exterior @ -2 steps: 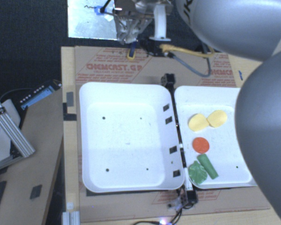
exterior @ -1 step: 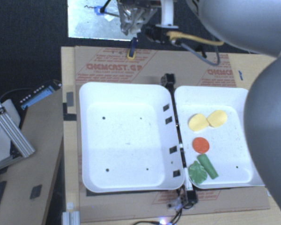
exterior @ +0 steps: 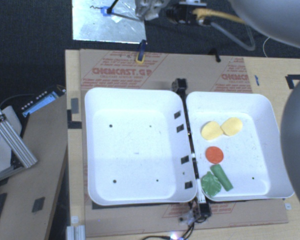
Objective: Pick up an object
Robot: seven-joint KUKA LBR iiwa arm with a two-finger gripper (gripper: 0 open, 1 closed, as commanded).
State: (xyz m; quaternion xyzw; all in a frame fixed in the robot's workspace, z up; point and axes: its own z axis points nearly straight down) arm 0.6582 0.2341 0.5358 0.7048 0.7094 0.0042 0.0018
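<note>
The arm (exterior: pixel 270 9) looms at the upper right; whether its pincer is spread or closed I cannot tell. The cardboard (exterior: pixel 120 69) reads "CHEMCAST". The right bin (exterior: pixel 270 134) holds two yellow pieces (exterior: pixel 221 128), a green stick (exterior: pixel 222 177), a green lump (exterior: pixel 210 184) and an orange disc (exterior: pixel 214 155). All look light and rigid; the stick's narrow sides probably offer the easiest grip.

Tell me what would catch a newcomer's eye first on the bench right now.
The small cluster of coloured pieces in the right bin: two yellow pieces side by side, an orange disc below them, and a green stick beside a green lump at the near edge. Next, the left bin, plain white by contrast. The grey arm looms across the top right corner.
</note>
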